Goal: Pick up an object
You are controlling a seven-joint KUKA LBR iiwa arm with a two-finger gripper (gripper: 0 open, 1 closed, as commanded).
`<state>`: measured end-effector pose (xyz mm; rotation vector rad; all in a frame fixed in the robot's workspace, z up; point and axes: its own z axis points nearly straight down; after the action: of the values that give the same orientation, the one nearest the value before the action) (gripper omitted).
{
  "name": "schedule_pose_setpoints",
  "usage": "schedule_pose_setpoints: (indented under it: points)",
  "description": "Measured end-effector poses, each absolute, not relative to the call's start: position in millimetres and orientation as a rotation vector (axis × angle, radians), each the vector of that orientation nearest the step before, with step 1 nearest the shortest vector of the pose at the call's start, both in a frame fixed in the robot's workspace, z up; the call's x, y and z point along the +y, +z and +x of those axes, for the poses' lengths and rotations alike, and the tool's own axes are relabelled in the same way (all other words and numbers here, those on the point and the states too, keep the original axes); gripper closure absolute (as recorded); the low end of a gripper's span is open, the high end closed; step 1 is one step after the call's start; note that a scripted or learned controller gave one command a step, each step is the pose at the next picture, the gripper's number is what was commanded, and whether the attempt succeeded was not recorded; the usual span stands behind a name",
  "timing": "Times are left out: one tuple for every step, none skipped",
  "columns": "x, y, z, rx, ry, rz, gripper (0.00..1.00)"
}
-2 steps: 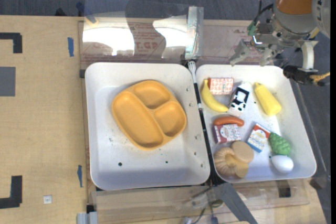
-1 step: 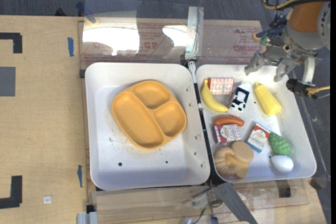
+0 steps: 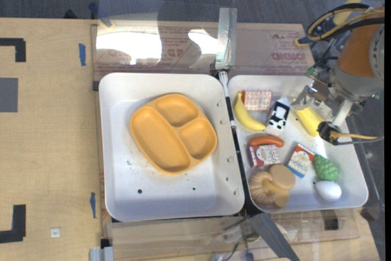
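Gripper (image 3: 319, 108) sat over the right bin's (image 3: 360, 183) upper right area, arm coming in from the right with the orange band (image 3: 360, 58) just above and right of it. Finger state: could not tell, the wrist hardware blocked the tips from this angle, and nothing was visibly held. Closest candidate was a yellow wedge-shaped piece (image 3: 307, 121), right beneath the tool and slightly to its left, possibly touching it; its long axis ran diagonally, upper left to lower right. Next nearest was a black-and-white cow-pattern carton (image 3: 279, 115), a little further left of the tool, standing apart from the wedge. A banana (image 3: 247, 115) lay further left again, curved, long axis roughly top to bottom, hugging the bin's left wall. A pink patterned box (image 3: 257, 99) was up-left of the tool, beside the banana's top. Below-left of the tool were a hot dog (image 3: 266, 141), a red packet (image 3: 264, 156) and a small blue-and-white packet (image 3: 300, 162); a tan round stack (image 3: 274, 185) sat further down. Directly below the tool were a green item (image 3: 324, 167) and a white egg (image 3: 329, 190). Far left of the tool, the left bin (image 3: 116, 192) held an orange divided plate (image 3: 174, 132). Judgement: the wedge was the likely target, so the move probably needed mostly a straight descent, with fingers closing across its short side.
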<state>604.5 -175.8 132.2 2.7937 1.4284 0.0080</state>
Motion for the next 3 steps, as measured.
schedule_pose_setpoints:
  points:
    - [-186, 86, 594.6, 0.752, 0.001, 3.053, 0.00]
    - [-121, 134, 613.4, 0.325, 0.003, 3.126, 0.00]
    - [-114, 108, 611.9, 0.313, 0.029, 3.118, 0.00]
